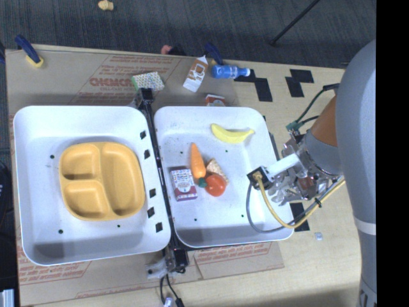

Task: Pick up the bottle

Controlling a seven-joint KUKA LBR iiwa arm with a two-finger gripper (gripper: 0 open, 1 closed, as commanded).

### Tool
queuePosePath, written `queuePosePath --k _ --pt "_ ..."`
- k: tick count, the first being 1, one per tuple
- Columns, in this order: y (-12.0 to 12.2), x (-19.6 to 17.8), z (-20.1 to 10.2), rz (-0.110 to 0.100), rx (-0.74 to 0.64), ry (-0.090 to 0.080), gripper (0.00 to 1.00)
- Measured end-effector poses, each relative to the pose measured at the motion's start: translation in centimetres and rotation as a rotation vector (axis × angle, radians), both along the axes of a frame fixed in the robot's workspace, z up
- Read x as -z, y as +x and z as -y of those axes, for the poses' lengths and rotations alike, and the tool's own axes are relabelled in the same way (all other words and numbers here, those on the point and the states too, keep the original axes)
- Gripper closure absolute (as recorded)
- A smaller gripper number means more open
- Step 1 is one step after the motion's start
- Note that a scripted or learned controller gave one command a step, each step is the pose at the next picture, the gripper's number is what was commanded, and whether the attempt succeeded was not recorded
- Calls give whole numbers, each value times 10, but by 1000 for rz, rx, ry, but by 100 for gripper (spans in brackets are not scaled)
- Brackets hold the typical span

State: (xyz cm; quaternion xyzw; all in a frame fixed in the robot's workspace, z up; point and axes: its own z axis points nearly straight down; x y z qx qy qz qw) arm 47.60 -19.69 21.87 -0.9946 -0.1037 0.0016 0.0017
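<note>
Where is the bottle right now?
The blue bottle lies on its side on the cardboard outside the bins, beyond the right bin's far rim, beside a small carton.

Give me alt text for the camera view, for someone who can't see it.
A grey robot arm's hand hangs over the right edge of the right bin, which holds a banana, carrot, tomato and small carton. The blue bottle lies outside the bins, on the bench behind. The left bin holds a yellow divided plate.

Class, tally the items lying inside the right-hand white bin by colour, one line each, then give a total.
Yellow: 1, the banana
Orange: 1, the carrot
Red: 2, the tomato and the red packet
Total: 4
</note>
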Motion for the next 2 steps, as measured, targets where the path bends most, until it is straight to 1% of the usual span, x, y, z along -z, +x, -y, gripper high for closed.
queuePosePath --k 1,2 --pt "0 7 13 -1 1 3 100" --pt "0 -2 13 -4 -7 7 100"
